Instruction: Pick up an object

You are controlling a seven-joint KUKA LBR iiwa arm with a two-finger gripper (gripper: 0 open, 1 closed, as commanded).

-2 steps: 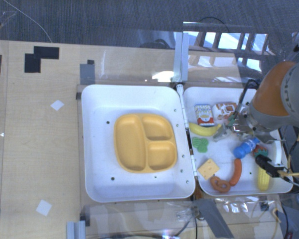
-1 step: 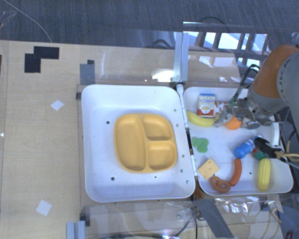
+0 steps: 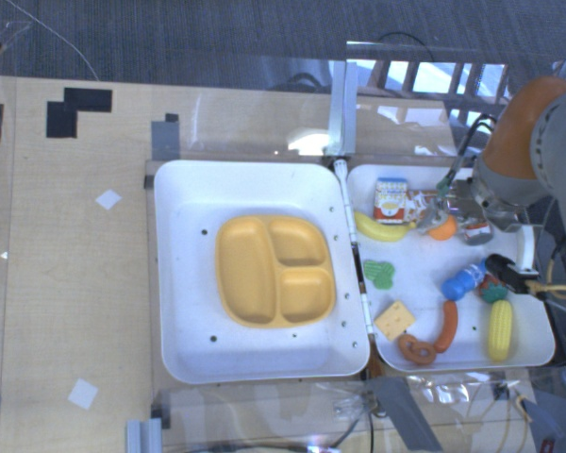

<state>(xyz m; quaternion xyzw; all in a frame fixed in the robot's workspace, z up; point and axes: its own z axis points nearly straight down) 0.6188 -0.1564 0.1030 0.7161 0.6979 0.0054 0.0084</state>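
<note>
Hand (image 3: 450, 217) near small orange object (image 3: 441, 228), rounded

Yellow tray (image 3: 274, 270), yellow banana (image 3: 381, 228), blue bottle (image 3: 463, 281), white bins (image 3: 179, 253).

Arm (image 3: 547, 140) cut off at right edge

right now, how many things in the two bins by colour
yellow: 4 - tray, banana, cheese, corn
orange: 2 - sausage, small piece
green: 1 - leaf
blue: 1 - bottle
red and white: 1 - carton
total: 9
</note>
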